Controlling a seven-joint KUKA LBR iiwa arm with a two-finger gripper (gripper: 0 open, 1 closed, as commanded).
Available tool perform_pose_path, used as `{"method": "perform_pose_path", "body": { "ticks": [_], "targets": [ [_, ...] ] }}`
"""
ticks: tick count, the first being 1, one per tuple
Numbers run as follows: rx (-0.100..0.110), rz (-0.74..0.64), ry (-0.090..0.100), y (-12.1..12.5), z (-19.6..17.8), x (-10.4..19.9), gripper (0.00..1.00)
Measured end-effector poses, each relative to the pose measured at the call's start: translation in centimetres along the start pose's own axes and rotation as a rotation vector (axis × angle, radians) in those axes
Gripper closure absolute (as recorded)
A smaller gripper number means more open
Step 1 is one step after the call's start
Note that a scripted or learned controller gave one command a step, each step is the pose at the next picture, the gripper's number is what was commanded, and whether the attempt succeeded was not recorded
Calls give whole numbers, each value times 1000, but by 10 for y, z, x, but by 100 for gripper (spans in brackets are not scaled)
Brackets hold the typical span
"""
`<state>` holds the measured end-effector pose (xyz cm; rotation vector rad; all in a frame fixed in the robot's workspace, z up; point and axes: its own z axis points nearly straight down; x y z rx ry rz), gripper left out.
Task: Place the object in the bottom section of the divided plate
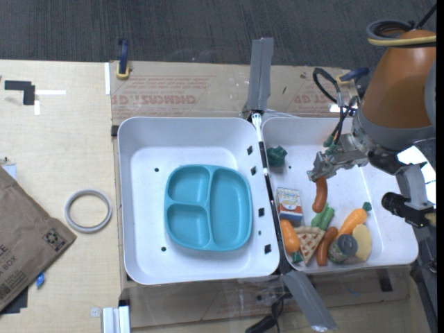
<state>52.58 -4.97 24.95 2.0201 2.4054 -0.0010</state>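
Note:
A teal divided plate [208, 207] lies in the left bin [139, 151], with two small sections on its left and one long section on its right. My gripper [323, 173] hangs over the right bin [388, 255], near its middle. A reddish-brown toy sausage [320, 195] hangs upright from the fingertips, its top end pinched between them. The plate holds nothing.
Toy food crowds the right bin's front: a carrot [352, 220], a pizza slice [309, 241], a small carton [289, 205], green pieces [322, 218] and a dark green piece [277, 156] at the back. A tape ring [88, 209] and a cardboard box [21, 245] lie on the bench at left.

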Motion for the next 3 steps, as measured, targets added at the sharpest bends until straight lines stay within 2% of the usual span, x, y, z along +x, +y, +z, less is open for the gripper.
{"method": "perform_pose_path", "body": {
  "ticks": [1,2,3],
  "targets": [
    [2,-25,-1,53,-33,76,100],
    [4,-350,0,52,24,156,100],
    [4,-350,0,52,24,156,0]
  ]
}}
